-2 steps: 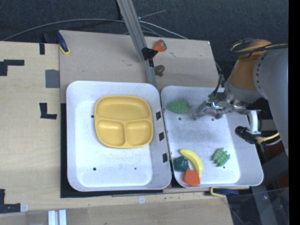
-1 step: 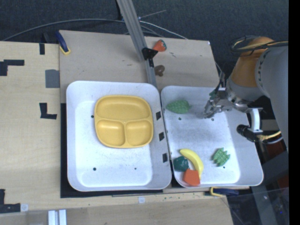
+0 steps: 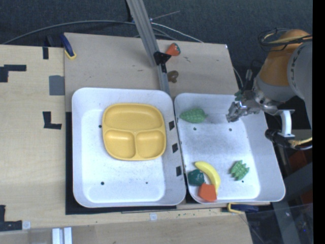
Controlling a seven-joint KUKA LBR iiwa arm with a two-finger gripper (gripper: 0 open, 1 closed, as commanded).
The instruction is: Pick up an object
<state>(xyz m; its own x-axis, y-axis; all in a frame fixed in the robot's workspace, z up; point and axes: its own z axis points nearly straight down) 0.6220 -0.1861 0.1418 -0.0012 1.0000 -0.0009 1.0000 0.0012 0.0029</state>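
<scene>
Gripper [image 3: 233, 113] up over the top right part of the right bin [image 3: 264, 151], too small and blurry to tell how it is set, nothing seen in it. Green leafy toy [image 3: 193, 116] just left of it. Banana [image 3: 208, 173], dark green toy [image 3: 196, 177], orange block [image 3: 207, 192] and spiky green toy [image 3: 238, 170] near the front edge; yellow tray [image 3: 134, 131] in the left bin [image 3: 86, 187].

The wooden bench [image 3: 127, 55] is carrying two white bins. The left bin [image 3: 84, 151] is lying beside the right bin [image 3: 264, 161].

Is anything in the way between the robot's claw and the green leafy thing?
Nothing visible. The gripper hovers at the right bin's far edge, and only bare white floor lies between it and the green leafy thing.
</scene>
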